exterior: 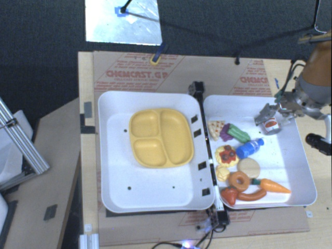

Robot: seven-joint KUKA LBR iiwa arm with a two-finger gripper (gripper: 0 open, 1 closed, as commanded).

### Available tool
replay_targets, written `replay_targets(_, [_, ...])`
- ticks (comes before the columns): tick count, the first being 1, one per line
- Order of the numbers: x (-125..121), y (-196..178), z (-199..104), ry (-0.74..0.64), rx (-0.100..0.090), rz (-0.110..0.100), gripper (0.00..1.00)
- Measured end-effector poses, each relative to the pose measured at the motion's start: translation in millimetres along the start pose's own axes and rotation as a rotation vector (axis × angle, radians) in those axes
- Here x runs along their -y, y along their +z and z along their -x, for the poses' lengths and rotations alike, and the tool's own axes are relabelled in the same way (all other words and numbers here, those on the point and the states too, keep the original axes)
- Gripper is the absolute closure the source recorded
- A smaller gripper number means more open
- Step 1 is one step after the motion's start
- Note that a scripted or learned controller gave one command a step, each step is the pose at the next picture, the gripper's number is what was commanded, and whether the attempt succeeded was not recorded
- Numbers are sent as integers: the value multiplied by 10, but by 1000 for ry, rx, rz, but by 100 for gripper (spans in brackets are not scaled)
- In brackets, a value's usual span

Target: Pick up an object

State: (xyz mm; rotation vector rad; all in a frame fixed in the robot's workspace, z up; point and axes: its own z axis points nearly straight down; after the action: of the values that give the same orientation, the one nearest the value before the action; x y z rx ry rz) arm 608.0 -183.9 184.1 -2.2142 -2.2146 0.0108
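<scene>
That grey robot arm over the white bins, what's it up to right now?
The grey arm's two-finger gripper hovers over the far corner of the right white bin, above a small red-and-white object; whether it grips it is unclear. Toy food lies in that bin: a blue bottle, an orange carrot, a brown doughnut. The left white bin holds a yellow divided plate.

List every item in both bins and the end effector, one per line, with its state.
yellow divided plate: flat in left bin, compartments bare
pizza slice: lying flat in right bin
green vegetable: on its side
blue bottle: on its side
donut: flat
carrot: lying, tip toward the right
red sausage: lying beside the carrot
end effector: low over right bin's far right corner, grip unclear
</scene>
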Motion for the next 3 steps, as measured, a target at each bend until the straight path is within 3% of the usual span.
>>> replay_targets(1, [-30, -87, -4, -3, 3, 13, 0])
replay_targets(3, [-22, 967, -42, -3, -2, 16, 0])
